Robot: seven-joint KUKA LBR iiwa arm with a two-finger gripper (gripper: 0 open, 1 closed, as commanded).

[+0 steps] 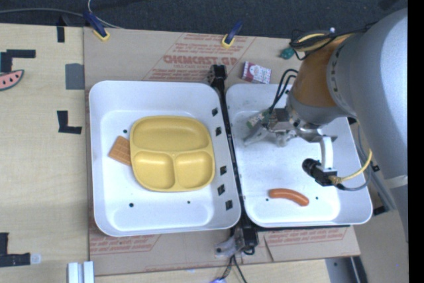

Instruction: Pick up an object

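Note:
An orange sausage-shaped object [288, 196] lies near the front of the right bin [344, 212]. My gripper [257, 130] hangs low over the left middle of that bin, pointing left toward the divider, well behind and to the left of the sausage. A small greenish bit shows at its tip, too small to identify. In the left bin [109, 209] sits a yellow divided plate [173, 151], with a brown wafer-like piece [120, 150] tucked against its left edge.
The grey arm with its orange band [318, 76] covers the right bin's back right part. A small red and white packet [255, 71] lies on the cardboard behind the bins. Black clips [224, 142] line the divider between the bins.

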